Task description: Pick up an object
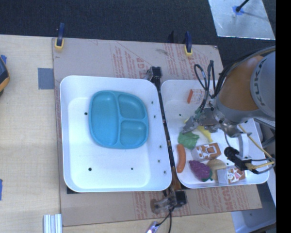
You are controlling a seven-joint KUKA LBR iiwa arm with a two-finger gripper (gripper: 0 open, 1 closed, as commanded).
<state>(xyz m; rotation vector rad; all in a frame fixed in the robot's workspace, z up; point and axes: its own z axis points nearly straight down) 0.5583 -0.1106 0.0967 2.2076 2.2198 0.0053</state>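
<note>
cardboard sheet (136,57) under white bins (68,130)

Legible text, one item: partial white lettering "KU" on the grey arm housing (266,84), at the right edge. Red print runs across the cardboard sheet (136,57) under the bins, too faint to read. Small cartons (207,151) and (231,174) in the right bin (177,93) carry printed labels, too small to read.
</note>
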